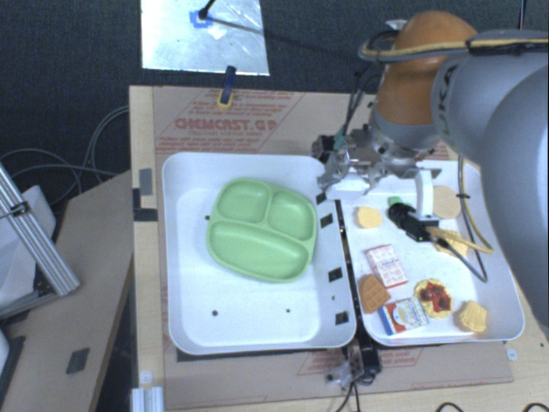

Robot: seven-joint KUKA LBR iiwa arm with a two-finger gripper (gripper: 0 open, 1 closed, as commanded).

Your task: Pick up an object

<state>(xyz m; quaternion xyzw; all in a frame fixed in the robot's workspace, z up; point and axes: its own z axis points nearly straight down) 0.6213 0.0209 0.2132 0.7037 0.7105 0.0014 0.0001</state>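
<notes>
Toy foods litter the right bin; green tray in the left bin; fingers spread, empty.

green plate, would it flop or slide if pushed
The green plate looks like moulded plastic with raised dividers, so probably stiff and light. Lying flat on the smooth white bin, it would likely slide, not tip.

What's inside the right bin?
In the right bin: yellow disc, red-white packet, cracker, pizza, small box, yellow chunk, tan disc. The arm covers its far right corner; anything there is hidden.
</notes>
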